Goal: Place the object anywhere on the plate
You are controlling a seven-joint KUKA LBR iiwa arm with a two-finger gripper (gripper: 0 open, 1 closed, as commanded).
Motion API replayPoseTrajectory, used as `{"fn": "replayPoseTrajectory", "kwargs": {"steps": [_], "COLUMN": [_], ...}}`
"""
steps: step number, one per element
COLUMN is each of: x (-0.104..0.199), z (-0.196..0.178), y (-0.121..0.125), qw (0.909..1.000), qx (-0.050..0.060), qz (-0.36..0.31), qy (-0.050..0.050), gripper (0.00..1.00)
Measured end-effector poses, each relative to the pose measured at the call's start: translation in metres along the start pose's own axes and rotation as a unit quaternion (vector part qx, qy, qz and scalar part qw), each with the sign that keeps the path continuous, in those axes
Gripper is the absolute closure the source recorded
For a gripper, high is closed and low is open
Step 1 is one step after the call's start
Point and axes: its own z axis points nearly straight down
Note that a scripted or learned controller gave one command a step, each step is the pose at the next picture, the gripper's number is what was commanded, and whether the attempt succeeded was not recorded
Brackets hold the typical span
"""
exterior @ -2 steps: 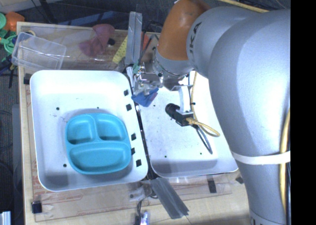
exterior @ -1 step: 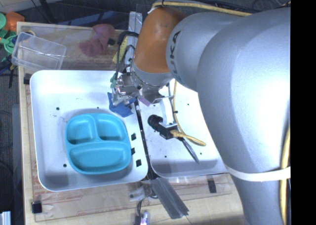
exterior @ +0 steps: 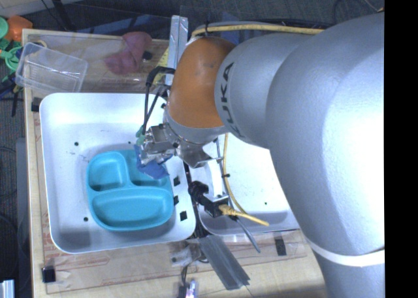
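Note:
A light blue plate [exterior: 127,198] with three compartments lies in the left bin [exterior: 65,127]. My gripper [exterior: 151,154] hangs over the plate's upper right compartment, under the orange wrist band. A darker blue object [exterior: 153,168] sits right beneath the gripper, at the plate's upper right part. The arm's bulk hides how the fingers stand and whether they touch the object.
The grey arm covers most of the right bin [exterior: 261,189] and the view's right half. A clear plastic box [exterior: 51,68] and a pink item [exterior: 130,51] lie behind the bins. Cables and a yellow-tipped connector [exterior: 238,215] hang near the bins' divide.

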Motion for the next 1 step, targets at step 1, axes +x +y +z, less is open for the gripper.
{"fn": "replayPoseTrajectory", "kwargs": {"steps": [1], "x": [-0.0005], "z": [-0.0009], "y": [0.0005], "qw": [1.0], "qx": [-0.001], "qz": [0.001], "qy": [0.0], "gripper": [0.0]}}
